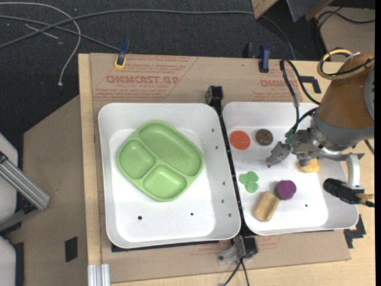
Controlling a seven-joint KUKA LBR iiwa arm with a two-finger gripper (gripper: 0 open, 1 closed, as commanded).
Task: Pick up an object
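Note:
My gripper hangs over the middle of the right bin, open, with nothing between its fingers. A yellow object lies just below and right of it, partly covered by the gripper. An orange-red disc and a brown round object sit to the gripper's left, near the bin's far side. Nearer the front lie a green leafy piece, a purple ball and a tan cylinder.
The left bin holds a light green divided plate. A black divider rail runs between the bins. The arm covers the right bin's far right part. Black cables trail near its far rim.

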